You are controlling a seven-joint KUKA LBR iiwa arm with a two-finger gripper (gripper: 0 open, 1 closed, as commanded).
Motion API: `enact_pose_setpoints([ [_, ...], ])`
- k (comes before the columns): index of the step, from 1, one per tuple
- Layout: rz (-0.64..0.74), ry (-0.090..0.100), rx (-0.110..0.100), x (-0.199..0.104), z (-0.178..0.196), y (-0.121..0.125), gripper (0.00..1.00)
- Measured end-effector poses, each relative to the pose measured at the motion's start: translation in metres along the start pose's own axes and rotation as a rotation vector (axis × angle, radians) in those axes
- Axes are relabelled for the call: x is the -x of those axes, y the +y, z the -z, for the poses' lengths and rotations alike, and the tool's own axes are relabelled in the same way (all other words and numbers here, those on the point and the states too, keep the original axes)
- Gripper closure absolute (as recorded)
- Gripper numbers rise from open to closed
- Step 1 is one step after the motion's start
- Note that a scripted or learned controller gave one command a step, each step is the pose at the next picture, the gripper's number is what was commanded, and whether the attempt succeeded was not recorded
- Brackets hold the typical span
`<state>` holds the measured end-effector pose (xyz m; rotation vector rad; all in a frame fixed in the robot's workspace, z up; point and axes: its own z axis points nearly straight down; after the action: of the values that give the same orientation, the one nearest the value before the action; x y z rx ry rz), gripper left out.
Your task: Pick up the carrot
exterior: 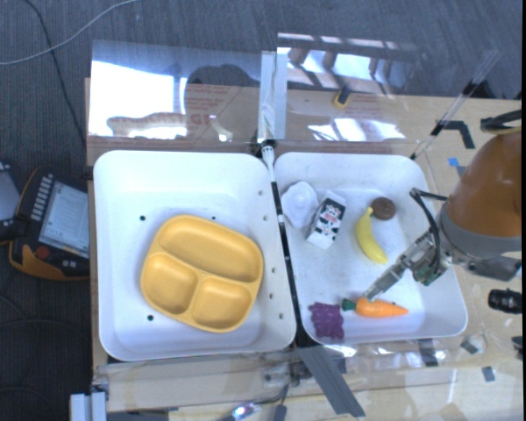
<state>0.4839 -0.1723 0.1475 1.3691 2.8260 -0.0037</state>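
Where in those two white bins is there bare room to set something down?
Left bin: bare floor all around the yellow divided plate, widest along the top. Right bin: a patch between the milk carton, banana and grapes. Crowded at the bottom, where the gripper hovers over the carrot.

The arm angles its end effector down-left.

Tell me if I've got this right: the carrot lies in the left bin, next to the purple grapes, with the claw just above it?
Not quite. The camera view shows the carrot in the right bin, not the left; the grapes and the claw are as you say.
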Motion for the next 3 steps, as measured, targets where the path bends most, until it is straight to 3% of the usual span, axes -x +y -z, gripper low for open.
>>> enact_pose_setpoints([
  [1, -0.045, -0.008, 0.009, -0.035, -0.056, 0.033, 0.0],
  [2, -0.197, -0.004, 0.008, -0.013, -0.057, 0.082, 0.0],
  [3, -0.208, -0.003, 0.012, 0.014, -0.057, 0.084, 0.0],
])
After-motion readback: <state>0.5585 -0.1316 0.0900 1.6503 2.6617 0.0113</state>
